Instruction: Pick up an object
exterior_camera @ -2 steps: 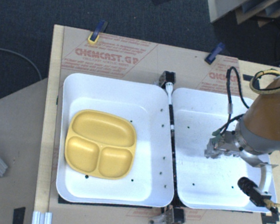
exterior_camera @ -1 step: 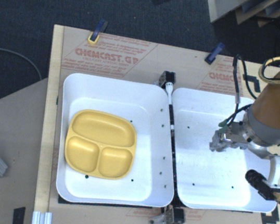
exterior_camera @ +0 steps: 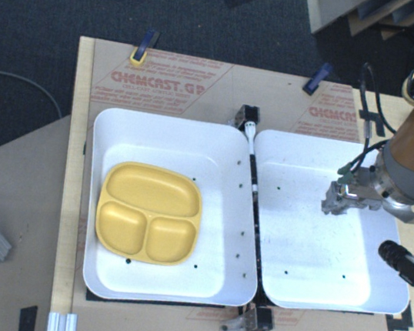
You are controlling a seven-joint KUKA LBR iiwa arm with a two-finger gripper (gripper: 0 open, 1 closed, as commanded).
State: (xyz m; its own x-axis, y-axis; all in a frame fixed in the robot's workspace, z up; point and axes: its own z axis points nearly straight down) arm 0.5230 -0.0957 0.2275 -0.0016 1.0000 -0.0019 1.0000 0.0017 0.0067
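We found the pickup not yet done: the yellow tray (exterior_camera: 150,212) lay in the left bin (exterior_camera: 108,128), while the gripper (exterior_camera: 339,199) hung over the right bin (exterior_camera: 303,149), grasping nothing.

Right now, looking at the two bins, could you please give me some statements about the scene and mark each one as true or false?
1. The yellow divided tray lies in the left bin. True.
2. The gripper is above the left bin. False: it is above the right bin, near that bin's upper right part.
3. The yellow divided tray has three compartments. True: one long one at the top and two smaller ones below.
4. The gripper touches the yellow divided tray. False: they are apart, each over a different bin.
5. The two bins stand side by side on a board with red printing. True.
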